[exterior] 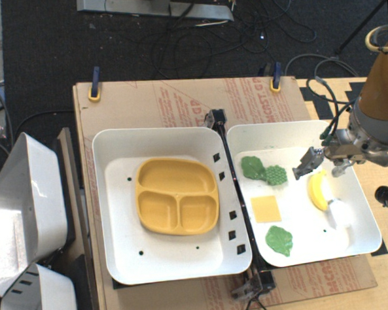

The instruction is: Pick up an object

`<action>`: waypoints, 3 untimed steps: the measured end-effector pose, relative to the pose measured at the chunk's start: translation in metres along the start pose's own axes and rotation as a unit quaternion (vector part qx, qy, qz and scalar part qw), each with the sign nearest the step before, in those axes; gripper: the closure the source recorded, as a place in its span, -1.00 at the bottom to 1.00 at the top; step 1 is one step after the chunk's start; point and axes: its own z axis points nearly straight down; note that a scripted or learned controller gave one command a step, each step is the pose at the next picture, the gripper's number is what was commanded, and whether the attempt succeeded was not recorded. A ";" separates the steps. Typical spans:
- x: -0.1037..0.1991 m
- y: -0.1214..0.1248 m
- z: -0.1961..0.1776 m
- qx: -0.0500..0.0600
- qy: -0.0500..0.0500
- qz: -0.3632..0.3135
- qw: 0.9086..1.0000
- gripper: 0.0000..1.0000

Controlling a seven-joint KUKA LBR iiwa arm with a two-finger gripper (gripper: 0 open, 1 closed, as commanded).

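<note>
Camera view from above: the desk (144, 98), covered with brown cardboard, carries two shallow white bins side by side. The left bin (111, 189) holds a yellow divided plate (177, 196) with three compartments, lying flat near its middle. The right bin (363, 239) holds five small things: a dark green leafy piece (252, 166) at the far left, a green knobbly piece (276, 175) touching it on the right, a flat yellow square (265, 209) near the middle, a second green leafy piece (279, 239) at the near side, and a yellow banana (319, 192) toward the right, with a white object (340, 212) just beside its near end.

The arm enters from the right, its orange band at the frame edge. The claw (322, 163) sits over the far right part of the right bin, directly above the far end of the banana. Its two dark fingers (306, 162) are spread apart, one to the left of the banana's tip and one to the right, with nothing gripped between them. Whether the fingertips touch the banana or the bin floor cannot be told from this angle. The banana lies on the bin floor, lengthwise from far to near.
</note>
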 end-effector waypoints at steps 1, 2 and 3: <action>0.000 0.002 -0.004 -0.005 -0.001 -0.001 1.000 -1.00; 0.005 -0.001 0.040 -0.003 0.000 0.000 1.000 -1.00; 0.015 0.004 0.094 -0.002 0.000 0.000 1.000 -1.00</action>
